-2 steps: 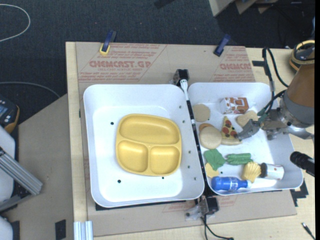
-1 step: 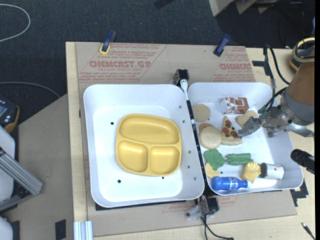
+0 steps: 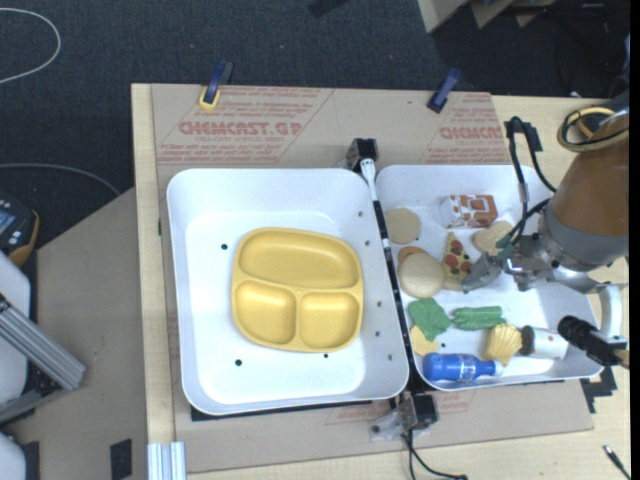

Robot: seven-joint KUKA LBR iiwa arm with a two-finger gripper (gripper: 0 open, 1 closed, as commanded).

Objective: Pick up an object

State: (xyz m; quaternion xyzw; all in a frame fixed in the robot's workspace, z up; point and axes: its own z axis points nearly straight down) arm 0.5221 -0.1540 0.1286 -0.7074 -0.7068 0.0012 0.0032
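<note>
Toys (image 3: 452, 298) lie heaped in the right bin (image 3: 420, 183), gripper (image 3: 487, 271) low among them.
Whether it is open or closed cannot be told. A yellow divided tray (image 3: 297, 288) sits in the left bin (image 3: 200, 268).

Glossy yellow plastic divided tray (image 3: 296, 288), smooth white plastic left bin (image 3: 200, 228) beneath it, matt printed cardboard sheet (image 3: 300, 123) behind the bin, shiny blue plastic bottle (image 3: 458, 368) right of the tray

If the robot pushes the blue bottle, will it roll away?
Probably a little: the blue bottle lies on its side and looks round. The bin wall beside it would likely stop it. It looks like light, smooth plastic, so maybe slippery.
</note>
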